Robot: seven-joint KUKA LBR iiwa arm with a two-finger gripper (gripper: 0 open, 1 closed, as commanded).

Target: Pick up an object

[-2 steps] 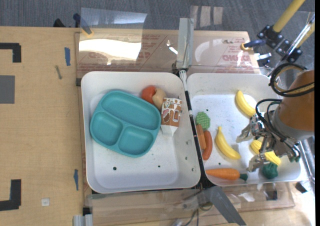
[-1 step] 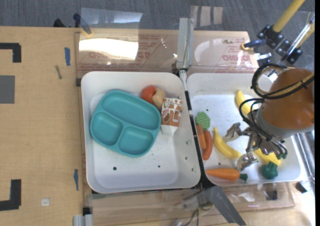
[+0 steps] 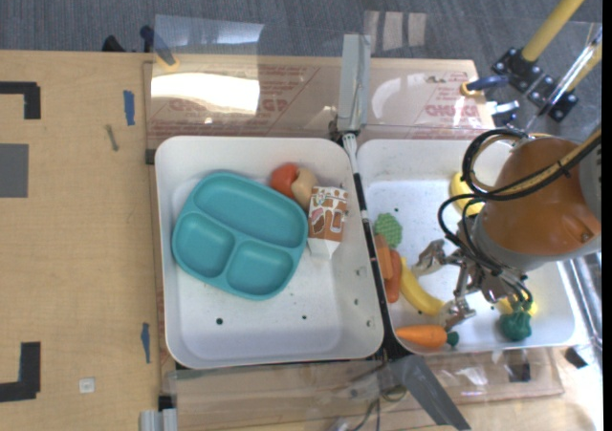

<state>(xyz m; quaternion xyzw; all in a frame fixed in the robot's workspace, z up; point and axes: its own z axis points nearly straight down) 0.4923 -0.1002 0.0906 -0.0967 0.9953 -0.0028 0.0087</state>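
My gripper (image 3: pixel 448 282) hangs low over the right bin (image 3: pixel 421 192), below the orange wrist band. Its two metal fingers are spread apart, and only white bin floor shows between them. Just left of it lies a yellow banana (image 3: pixel 418 291), and beyond that an orange carrot (image 3: pixel 390 268). A second carrot (image 3: pixel 421 334) rests by the bin's front wall, under the lower finger. A green leafy toy (image 3: pixel 387 226) sits further back. To the gripper's right, a dark green toy (image 3: pixel 516 325) and a yellow piece (image 3: pixel 525 304) lie partly hidden by the arm.
The left bin (image 3: pixel 277 324) holds a teal divided plate (image 3: pixel 241 234), a red-orange fruit (image 3: pixel 290 181) and a small patterned carton (image 3: pixel 327 215). Another yellow toy (image 3: pixel 461 188) peeks out behind the arm's cables. A divider wall (image 3: pixel 368 257) separates the bins.
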